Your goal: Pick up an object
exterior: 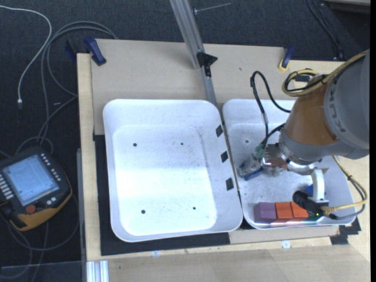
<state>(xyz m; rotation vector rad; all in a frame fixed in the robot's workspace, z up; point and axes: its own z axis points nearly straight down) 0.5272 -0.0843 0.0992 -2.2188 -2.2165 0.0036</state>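
Observation:
My gripper (258,164) hangs low over the middle of the right bin (235,119), below the grey arm with its orange band (308,119). A small blue piece (252,173) lies right beside the fingertips, and I cannot tell whether it is touched. Along the right bin's front wall sit a purple block (265,211), an orange block (286,210) and a red-orange block (299,212), with a green bit (318,215) at the right end.
The left bin (158,169) sits beside the right one, with black clips on the shared rim. A slanted metal pole (191,34) crosses the back of the bench. Cables loop at the arm's upper right. A teach pendant (29,184) lies off the bench at left.

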